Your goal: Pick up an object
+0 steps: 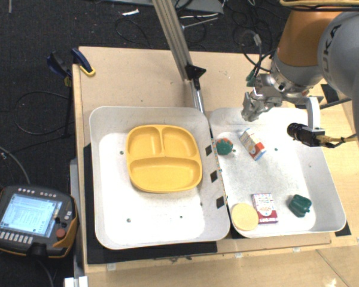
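The right bin (pixel 311 178) holds several small items: a white carton with a red and blue end (pixel 252 144), a small green and red ball-like piece (pixel 224 147), a red and white box (pixel 264 208), a pale yellow disc (pixel 246 217) and a dark green piece (pixel 300 205). My gripper (pixel 252 110) hangs over the bin's back left part, just above and behind the white carton, with nothing visibly held.
The left bin (pixel 107 160) carries a yellow divided tray (pixel 164 158). A slanted metal post (pixel 173 31) rises behind the bins. A teach pendant (pixel 30 220) lies off the bench at lower left. A black clamp (pixel 304 133) hangs from the arm over the right bin.
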